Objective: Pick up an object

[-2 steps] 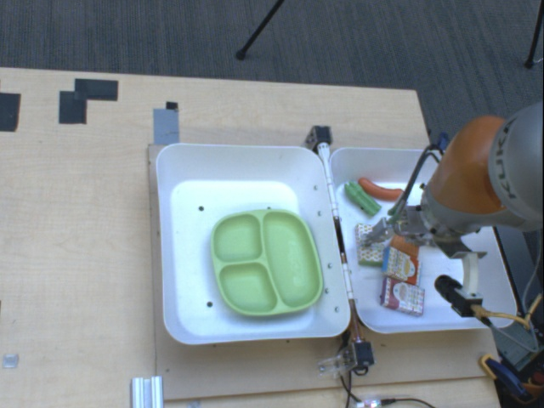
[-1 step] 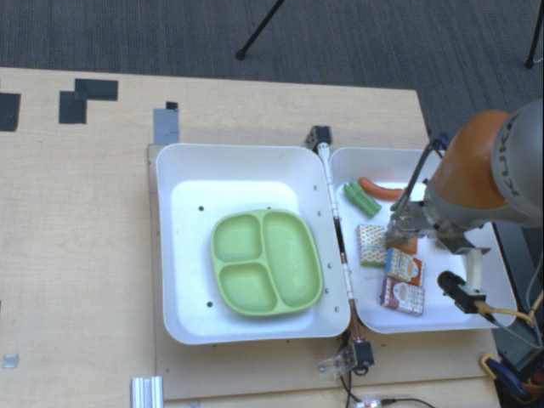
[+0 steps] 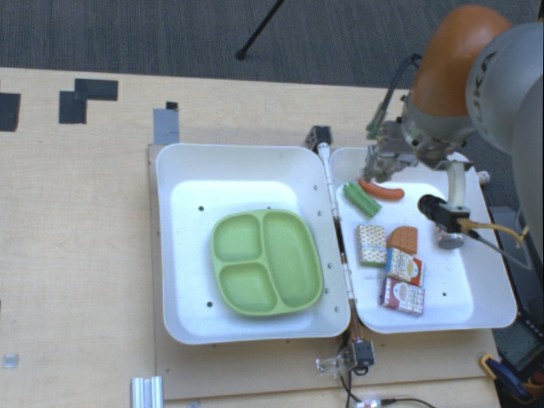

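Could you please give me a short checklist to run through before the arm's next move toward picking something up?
1. Claw over the right bin, where the items lie: ok.
2. Nearest target, the toy hot dog, lies just below the claw in the picture: ok.
3. Toy hot dog free of neighbours: not ok, the green vegetable piece lies close beside it.
4. Item already held by the claw: cannot tell, its tips are hidden.
5. Small food boxes lie clustered, touching each other: not ok for a clean single pick.
6. Green divided plate sits in the left bin, away from the claw: ok.
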Action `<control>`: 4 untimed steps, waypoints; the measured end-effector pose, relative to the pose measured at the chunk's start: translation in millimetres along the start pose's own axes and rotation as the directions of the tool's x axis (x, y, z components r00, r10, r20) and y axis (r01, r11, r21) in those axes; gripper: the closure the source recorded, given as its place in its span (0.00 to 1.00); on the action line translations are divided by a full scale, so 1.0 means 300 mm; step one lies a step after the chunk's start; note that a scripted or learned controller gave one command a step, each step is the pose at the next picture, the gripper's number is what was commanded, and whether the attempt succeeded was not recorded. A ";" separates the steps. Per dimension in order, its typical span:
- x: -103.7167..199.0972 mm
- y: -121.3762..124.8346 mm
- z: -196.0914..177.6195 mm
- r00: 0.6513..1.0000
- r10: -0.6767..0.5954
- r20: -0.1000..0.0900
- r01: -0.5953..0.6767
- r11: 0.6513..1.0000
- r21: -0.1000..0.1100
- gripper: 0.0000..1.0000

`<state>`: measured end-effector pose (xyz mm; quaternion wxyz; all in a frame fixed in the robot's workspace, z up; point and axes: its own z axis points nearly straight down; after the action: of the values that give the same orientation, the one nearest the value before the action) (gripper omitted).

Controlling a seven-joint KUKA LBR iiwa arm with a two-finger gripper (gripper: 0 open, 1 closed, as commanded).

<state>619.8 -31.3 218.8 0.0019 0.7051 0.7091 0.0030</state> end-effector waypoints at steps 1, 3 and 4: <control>-0.004 -0.003 0.004 1.000 0.001 0.001 -0.001 1.000 0.004 0.00; -0.189 -0.291 0.424 1.000 0.004 0.007 -0.004 1.000 -0.014 0.00; -0.186 -0.280 0.381 1.000 0.003 0.006 -0.003 1.000 -0.023 1.00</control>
<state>537.0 -87.3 103.7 0.0122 0.7061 0.7080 0.0089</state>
